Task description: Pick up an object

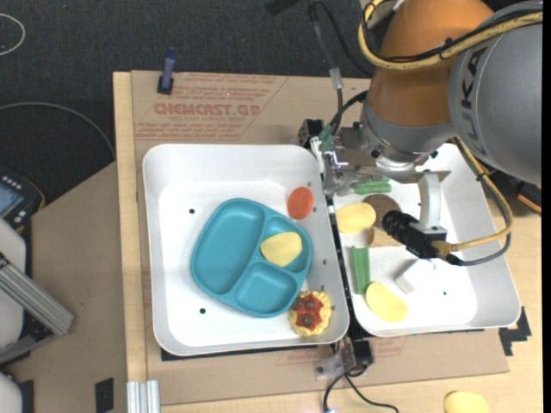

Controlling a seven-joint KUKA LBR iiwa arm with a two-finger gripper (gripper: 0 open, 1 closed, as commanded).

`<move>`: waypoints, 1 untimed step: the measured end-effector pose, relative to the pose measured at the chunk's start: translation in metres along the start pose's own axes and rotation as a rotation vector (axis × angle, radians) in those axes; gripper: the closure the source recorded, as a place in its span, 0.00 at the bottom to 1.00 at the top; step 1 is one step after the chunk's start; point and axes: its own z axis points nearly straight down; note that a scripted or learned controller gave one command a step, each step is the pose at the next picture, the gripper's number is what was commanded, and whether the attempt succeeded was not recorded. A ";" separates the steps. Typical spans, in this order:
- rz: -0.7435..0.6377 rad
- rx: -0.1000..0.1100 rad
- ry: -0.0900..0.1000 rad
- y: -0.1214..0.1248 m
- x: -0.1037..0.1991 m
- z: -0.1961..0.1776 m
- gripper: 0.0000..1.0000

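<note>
**Risk entry: pick attempt over the right bin**

1. Arm (465,58). Grey with an orange band, entered from the right and hung over the upper left part of the right bin. Much of that bin's back corner is hidden beneath it. Cables are looped around the wrist; a snag on a bin wall is judged possible.

2. Right bin (482,312). The likeliest targets are held here, crowded toward its left wall. A descent too near that wall, where it meets the left bin (164,231), could be stopped by the rim.

3. Blue divided plate (241,256). Lies in the left bin, well apart from the tool. A yellow piece (281,248) is seated in its right compartment. Little risk is foreseen here.

4. Gripper (372,179). Placed low over the right bin's upper left. Whether it is wide, narrow or holding anything cannot be told, since it is masked by the wrist. Nothing is seen to be held.

5. Pale yellow piece (355,218) and brown piece (380,206). Touching or nearly so, just below the gripper. Two could be caught at once, or one pushed aside by the other.

6. Green block (360,269). Lies along the left wall; a grasp could be blocked on the wall side.

7. Yellow oval piece (386,301). Rounded; a slip out of a closing grasp is judged likely.

8. Orange round piece (300,202) and red-and-yellow item (311,311). Both in the left bin, near the shared wall.

9. Small white piece (405,280). Flat and low; easily missed.
</note>
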 end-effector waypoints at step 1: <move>-0.005 0.010 0.001 -0.054 0.063 -0.007 1.00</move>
